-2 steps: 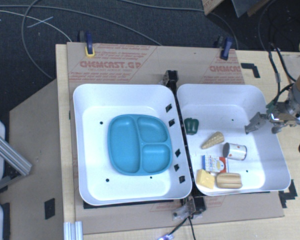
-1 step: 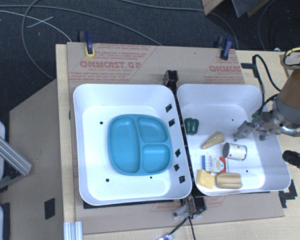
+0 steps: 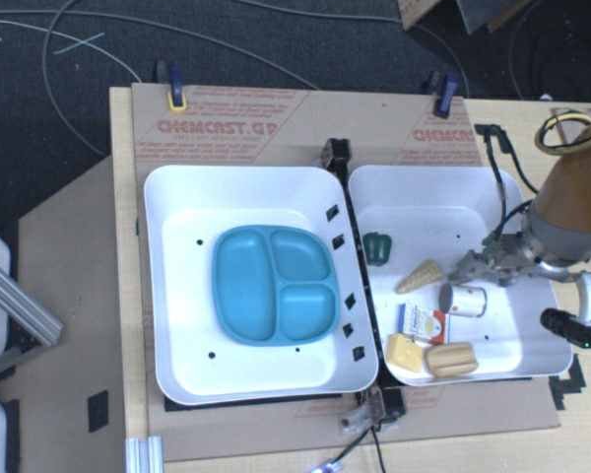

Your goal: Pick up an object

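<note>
Objects for picking lie in the right bin [image 3: 414,190]: a green piece [image 3: 377,249] near its left wall, a pale yellow wedge [image 3: 420,276] just right of it, a small white can with a red band [image 3: 465,302] on its side, a blue, white and red carton [image 3: 421,321], a yellow block [image 3: 405,354] and a tan bread-like roll [image 3: 451,360] touching it at the front. In the camera view the arm [image 3: 571,200] reaches in from the right, and its jaws [image 3: 470,272] hang low over the bin, just above the can and beside the wedge; whether they are spread or closed, or grip anything, I cannot tell. The left bin [image 3: 177,294] holds a blue divided plate [image 3: 274,284]. Both bins rest on the table [image 3: 138,126].
</note>
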Robot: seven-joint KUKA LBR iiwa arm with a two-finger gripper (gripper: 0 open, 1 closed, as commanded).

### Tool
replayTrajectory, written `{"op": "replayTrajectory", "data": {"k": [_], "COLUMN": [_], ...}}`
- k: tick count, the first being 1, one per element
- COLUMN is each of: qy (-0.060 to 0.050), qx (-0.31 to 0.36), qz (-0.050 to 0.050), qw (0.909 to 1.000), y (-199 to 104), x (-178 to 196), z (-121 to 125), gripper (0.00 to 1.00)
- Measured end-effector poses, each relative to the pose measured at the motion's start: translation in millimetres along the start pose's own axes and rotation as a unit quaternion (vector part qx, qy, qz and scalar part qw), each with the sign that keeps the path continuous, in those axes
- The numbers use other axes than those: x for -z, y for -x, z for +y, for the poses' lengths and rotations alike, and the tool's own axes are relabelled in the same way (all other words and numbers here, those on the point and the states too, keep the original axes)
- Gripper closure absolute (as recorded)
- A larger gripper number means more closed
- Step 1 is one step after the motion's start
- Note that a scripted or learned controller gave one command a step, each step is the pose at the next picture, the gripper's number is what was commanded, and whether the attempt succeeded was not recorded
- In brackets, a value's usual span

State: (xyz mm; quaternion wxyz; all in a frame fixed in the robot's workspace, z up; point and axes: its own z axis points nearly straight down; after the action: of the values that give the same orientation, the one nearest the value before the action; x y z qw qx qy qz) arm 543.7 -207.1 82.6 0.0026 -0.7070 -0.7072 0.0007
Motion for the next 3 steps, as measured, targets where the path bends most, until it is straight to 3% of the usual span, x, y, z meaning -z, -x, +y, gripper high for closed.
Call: {"op": "replayTrajectory", "data": {"k": [1, 3], "qy": [0.003, 0.006], "qx": [0.0, 0.0], "qz": [-0.001, -0.003], "qw": [1.0, 1.0], "y": [0.3, 9.3], "x": [13.7, 106.4], "z": [1.6, 6.0], "gripper": [1.0, 1.0]}}
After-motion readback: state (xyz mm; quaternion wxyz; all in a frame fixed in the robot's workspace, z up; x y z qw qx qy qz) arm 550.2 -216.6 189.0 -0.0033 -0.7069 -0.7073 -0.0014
